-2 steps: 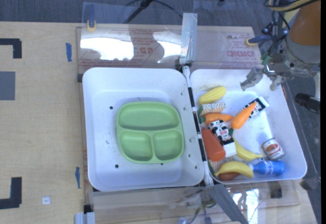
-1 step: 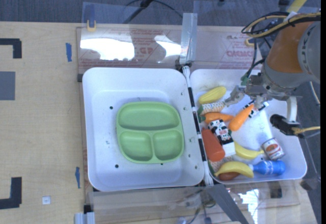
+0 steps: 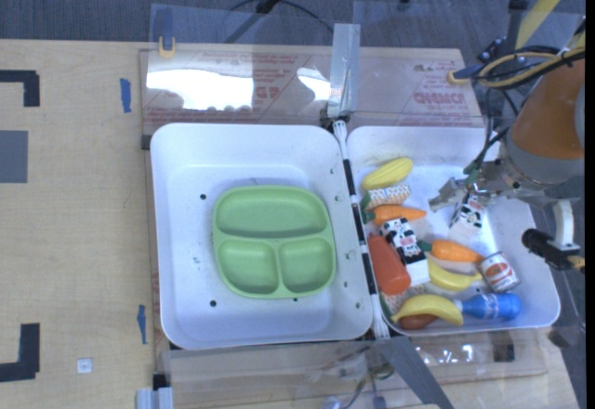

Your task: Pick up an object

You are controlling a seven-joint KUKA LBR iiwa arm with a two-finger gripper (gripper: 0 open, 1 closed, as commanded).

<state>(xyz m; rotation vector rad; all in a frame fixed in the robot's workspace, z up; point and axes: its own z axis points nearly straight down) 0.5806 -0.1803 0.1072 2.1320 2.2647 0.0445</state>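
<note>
My gripper (image 3: 465,192) hangs over the upper right part of the right bin (image 3: 544,305), reaching in from the right. Directly beneath it is a small white carton with black spots (image 3: 472,215); whether it is gripped or just lying under the gripper I cannot tell. A second cow-patterned carton (image 3: 405,240) lies nearer the bin's middle, beside a red bottle (image 3: 389,266). Other items in the bin include a yellow corn cob (image 3: 388,172), an orange carrot (image 3: 402,211), a banana (image 3: 453,279), a small can (image 3: 499,272) and a blue bottle (image 3: 491,307).
The left bin (image 3: 177,165) holds a green divided plate (image 3: 274,240). A clear plastic wall (image 3: 279,72) stands behind both bins. A yellow fruit (image 3: 429,310) and an orange item (image 3: 456,252) lie in the right bin's front part. Cables hang near the arm (image 3: 548,119).
</note>
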